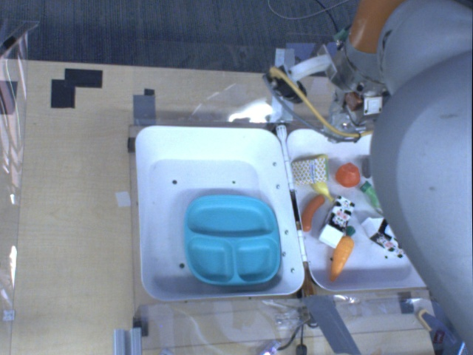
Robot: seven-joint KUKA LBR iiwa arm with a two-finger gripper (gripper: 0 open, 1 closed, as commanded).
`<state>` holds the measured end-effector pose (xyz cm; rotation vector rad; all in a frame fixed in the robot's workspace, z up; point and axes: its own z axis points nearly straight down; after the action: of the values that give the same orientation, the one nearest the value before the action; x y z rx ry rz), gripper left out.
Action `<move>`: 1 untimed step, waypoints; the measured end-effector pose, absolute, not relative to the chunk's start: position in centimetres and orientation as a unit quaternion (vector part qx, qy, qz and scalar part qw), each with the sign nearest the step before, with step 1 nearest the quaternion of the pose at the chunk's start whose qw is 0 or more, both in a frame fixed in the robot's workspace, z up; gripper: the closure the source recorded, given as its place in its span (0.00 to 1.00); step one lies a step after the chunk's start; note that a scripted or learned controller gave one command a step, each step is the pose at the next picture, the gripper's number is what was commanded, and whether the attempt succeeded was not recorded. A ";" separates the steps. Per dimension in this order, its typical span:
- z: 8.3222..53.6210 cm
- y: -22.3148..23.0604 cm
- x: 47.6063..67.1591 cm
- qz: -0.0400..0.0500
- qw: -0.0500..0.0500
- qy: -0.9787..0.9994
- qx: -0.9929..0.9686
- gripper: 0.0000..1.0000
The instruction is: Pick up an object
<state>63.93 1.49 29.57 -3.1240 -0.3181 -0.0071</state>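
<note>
The right bin (355, 276) holds several small toys. Among them are a yellowish netted piece (309, 170), a red-orange ball (348, 174), a red sausage shape (313, 211), a black-and-white carton (340, 218) and an orange carrot (341, 256). A green piece (369, 195) and another black-and-white item (386, 237) lie partly under the arm. My gripper (347, 117) hangs over the far edge of the right bin, above and behind the red-orange ball, tangled in view with cables and fittings. The large grey arm hides the bin's right part.
A blue divided plate (233, 239) lies in the left bin (159, 198). A yellow cable (310, 109) loops by the wrist. The ridge between the two bins (290, 198) runs just left of the toys. Bare bench lies to the left.
</note>
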 end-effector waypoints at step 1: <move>22.7 -4.0 66.0 0.000 0.000 -0.189 -0.982 1.00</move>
<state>65.99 -4.03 22.72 -3.0849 -0.5939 -0.0008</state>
